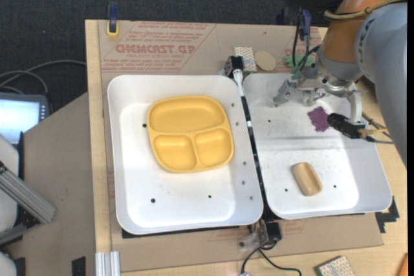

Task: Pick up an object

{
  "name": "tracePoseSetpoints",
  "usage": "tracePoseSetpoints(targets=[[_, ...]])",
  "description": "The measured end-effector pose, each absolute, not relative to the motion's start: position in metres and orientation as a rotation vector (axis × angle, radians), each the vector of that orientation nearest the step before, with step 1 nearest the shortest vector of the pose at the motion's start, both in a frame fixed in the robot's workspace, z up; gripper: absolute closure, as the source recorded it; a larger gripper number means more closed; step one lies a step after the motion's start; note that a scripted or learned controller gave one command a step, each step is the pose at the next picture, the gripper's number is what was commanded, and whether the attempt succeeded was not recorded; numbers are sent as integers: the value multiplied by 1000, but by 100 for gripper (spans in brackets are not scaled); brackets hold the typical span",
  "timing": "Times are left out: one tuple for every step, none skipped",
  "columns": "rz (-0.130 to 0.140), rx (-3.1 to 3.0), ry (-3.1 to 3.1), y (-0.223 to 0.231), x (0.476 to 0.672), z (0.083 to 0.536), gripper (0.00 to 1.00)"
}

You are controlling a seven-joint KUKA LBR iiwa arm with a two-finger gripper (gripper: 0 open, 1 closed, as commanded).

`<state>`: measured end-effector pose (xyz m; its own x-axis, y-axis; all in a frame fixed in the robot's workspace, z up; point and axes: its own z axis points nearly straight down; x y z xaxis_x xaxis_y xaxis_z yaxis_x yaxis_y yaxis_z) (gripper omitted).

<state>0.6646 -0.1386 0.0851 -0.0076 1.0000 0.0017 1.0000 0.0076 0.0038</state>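
Nearest to the camera lies a small tan bread-like piece (306,178), alone on the floor of the right bin (362,197), well apart from the walls, so it seems easy to reach from above. A purple scrap (318,118) rests further back in the same bin, just beside the claw (304,92), which hangs low over the bin's far part; whether it is released or clenched I cannot tell (the view is too small there). The left bin (129,158) carries a yellow divided plate (190,133). On the tabletop (155,48), red print reads "CHEMCAST GP".
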Motion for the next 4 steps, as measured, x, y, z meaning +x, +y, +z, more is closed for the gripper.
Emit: tracePoseSetpoints(targets=[[0, 2221, 2229, -94, 640, 85, 0], [4, 2215, 2221, -100, 668, 85, 0], [-5, 2227, 2222, -111, 624, 85, 0], [-3, 2230, 2217, -171, 589, 85, 0]])
